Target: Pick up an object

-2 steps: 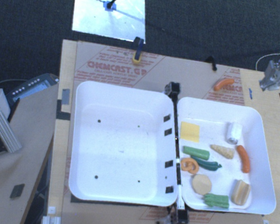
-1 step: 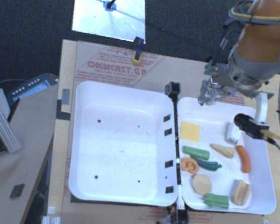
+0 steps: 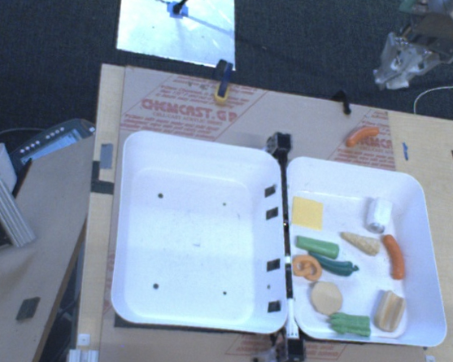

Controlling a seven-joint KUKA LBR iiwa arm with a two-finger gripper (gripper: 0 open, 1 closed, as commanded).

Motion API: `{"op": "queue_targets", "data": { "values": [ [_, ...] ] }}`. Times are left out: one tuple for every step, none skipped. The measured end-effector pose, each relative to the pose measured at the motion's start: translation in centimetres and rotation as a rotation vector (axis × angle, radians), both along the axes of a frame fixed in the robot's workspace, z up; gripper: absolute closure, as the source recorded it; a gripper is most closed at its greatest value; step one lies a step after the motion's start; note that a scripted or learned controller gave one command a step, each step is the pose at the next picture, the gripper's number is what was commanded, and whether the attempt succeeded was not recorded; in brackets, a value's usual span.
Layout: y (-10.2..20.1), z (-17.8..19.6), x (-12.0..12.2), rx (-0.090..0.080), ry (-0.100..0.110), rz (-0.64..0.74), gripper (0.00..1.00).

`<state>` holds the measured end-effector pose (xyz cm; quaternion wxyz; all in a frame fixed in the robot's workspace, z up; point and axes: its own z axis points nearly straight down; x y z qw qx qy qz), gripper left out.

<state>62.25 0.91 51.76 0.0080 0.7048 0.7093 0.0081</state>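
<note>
Two white bins (image 3: 205,153) sit on the desk (image 3: 114,105). Counted toy foods: two orange sausages (image 3: 393,256), one yellow square (image 3: 307,213), three green vegetables (image 3: 317,246), one white cylinder (image 3: 379,213), one orange ring (image 3: 307,267), three tan pieces (image 3: 326,296).

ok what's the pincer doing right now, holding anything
Pincer: raised above the bench beyond the bins, nothing visible in it; open or shut cannot be told.

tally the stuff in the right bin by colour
Green: 3
Orange: 2
Yellow: 1
White: 1
Tan: 3
Total: 10
</note>
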Motion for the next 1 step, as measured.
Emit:
{"op": "queue_targets", "data": {
  "values": [
    [-1.97,-3.72,4.58,-0.001,0.021,-0.006,1.00]
  ]
}}
